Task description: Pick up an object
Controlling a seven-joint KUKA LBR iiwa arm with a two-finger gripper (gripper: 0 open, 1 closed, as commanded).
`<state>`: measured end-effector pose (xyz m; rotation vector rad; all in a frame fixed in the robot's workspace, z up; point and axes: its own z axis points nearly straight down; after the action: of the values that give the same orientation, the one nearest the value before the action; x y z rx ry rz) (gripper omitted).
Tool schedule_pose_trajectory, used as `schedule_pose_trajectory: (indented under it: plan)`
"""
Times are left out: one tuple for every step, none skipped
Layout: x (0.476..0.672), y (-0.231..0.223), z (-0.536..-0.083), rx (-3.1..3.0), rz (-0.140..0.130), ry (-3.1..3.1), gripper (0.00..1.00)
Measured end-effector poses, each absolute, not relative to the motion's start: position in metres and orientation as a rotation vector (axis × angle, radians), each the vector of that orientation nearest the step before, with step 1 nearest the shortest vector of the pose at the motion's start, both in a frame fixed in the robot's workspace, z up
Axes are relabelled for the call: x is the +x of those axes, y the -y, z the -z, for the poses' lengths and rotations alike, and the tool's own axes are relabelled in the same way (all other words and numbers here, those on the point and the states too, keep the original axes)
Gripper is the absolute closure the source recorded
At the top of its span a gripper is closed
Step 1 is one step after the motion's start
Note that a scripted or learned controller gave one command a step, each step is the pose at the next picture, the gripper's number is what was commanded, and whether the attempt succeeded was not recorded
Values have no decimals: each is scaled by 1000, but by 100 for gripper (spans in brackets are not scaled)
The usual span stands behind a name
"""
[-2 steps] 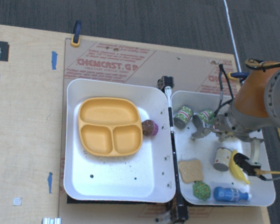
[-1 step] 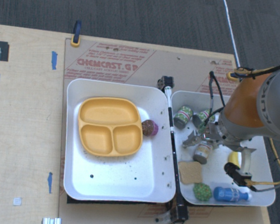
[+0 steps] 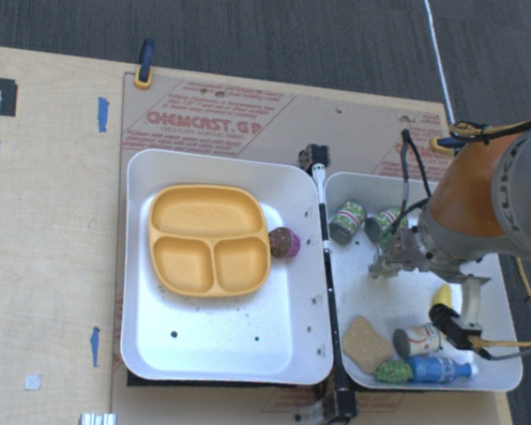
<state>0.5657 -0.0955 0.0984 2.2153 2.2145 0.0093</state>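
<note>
The task doesn't name one object, so here are the candidates, all placed off the yellow divided plate (image 3: 210, 240), which sits in the left bin (image 3: 137, 269).

Closest to the plate is a small purple-and-green ball (image 3: 284, 243), touching the plate's right edge, in the same bin.

Everything else is over the divider, in the right bin (image 3: 503, 373). Up-right of the plate are two little green-labelled cans, can one (image 3: 346, 219) and can two (image 3: 383, 222), side by side near that bin's top left. Down-right of the plate there's a flat tan cracker-looking piece (image 3: 366, 343), with a bumpy green thing (image 3: 394, 370) touching its lower right, and a blue bottle (image 3: 440, 370) lying on its side just past that. A small grey-and-white can (image 3: 418, 342) lies just above the bottle, and a yellow item (image 3: 442, 296) sits further up, partly hidden by the arm.

The gripper (image 3: 390, 262) is right of the plate, down in the right bin just below the two green cans. Honestly can't tell how far apart it's spread or whether it has anything; it's too dark and cluttered with cables there. The grey arm with its orange band (image 3: 466, 186) comes in from far right of the plate.
</note>
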Motion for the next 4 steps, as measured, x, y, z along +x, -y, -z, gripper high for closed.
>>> schedule_pose_trajectory:
  plan:
    - [596,130,-123,2220,-1,-2219,100]
    - [644,32,-186,2217,-4,-2224,100]
    - [610,119,-175,2223,3,-2220,100]
    - [661,49,-186,2218,-4,-2222,100]
